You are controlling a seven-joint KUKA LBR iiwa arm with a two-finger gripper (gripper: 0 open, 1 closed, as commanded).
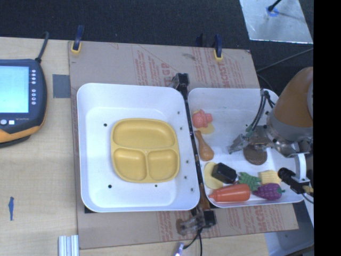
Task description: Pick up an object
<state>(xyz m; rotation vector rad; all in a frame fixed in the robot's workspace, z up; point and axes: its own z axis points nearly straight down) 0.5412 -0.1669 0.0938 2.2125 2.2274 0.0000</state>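
The right bin holds several toy foods. A pink piece lies by its left wall, with a brown drumstick just below it. Along the front are a black block, a red-orange carrot-like piece, a green piece, a yellow corn piece and purple grapes. My gripper hangs low over the bin's right middle, above a bare patch of floor and just behind the green and corn pieces. The wrist hides what lies under it.
The left bin carries a yellow divided plate. A teach pendant sits at the bench's far left. Clamps hold the cardboard sheet at the back. The arm's orange band overhangs the right bin's right wall.
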